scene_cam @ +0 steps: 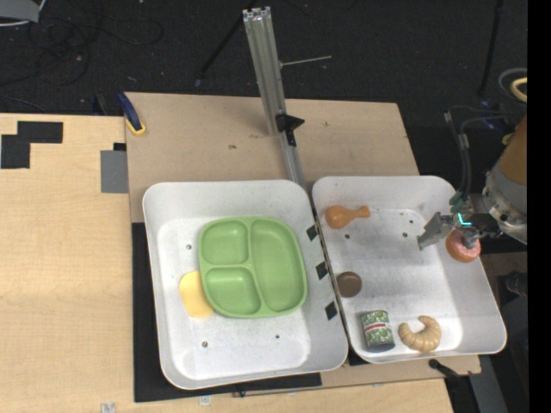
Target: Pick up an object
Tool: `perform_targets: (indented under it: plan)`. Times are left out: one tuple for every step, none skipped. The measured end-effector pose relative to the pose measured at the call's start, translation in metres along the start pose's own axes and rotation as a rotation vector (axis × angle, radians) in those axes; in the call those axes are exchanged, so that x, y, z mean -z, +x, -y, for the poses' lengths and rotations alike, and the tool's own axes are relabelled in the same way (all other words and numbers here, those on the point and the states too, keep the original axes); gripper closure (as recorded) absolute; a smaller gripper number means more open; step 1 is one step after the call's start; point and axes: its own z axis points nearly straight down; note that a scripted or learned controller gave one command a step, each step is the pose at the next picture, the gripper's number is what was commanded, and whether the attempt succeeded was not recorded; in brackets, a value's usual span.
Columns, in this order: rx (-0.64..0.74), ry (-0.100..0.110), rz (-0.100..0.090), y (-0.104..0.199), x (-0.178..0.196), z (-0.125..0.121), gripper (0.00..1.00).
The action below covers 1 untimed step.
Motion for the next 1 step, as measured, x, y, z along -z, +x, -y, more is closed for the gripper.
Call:
perform_targets:
  plan:
    - [0.000,-0.003,0.001,-0.0001,0.0012,-0.0007,0.00]
